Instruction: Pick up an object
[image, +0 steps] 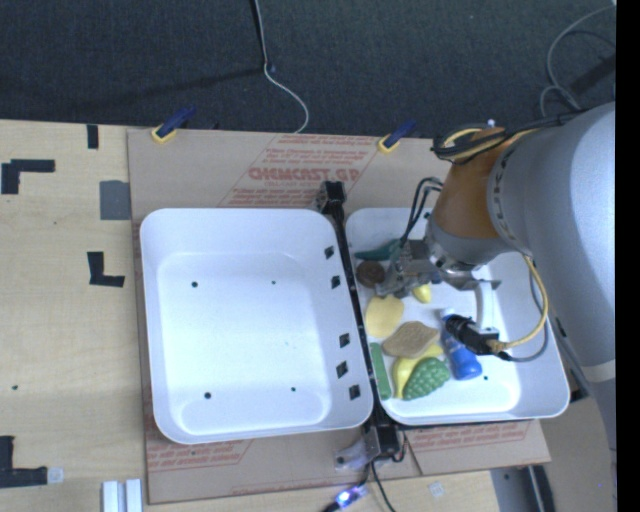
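Note:
The right bin (520, 395) holds a pile of small objects. Among them are a pale yellow round piece (384, 318), a tan flat piece (410, 340), a green knobbly object (428, 378), a blue object (464, 362) and a green stick (380, 368) along the left wall. A brown round object (370, 272) and a teal item (381, 248) lie at the bin's far left. My gripper (402, 277) is low in this bin's upper left part, right beside the brown object and just above a small yellow piece (422, 293). The wrist hides what lies under it.
The left bin (240, 320) stands beside the right one, and a black divider strip (345, 300) lies between them. Both rest on a cardboard sheet (290, 170) with a yellow and a blue clip at its far edge. A white cable (285, 90) hangs at the back.

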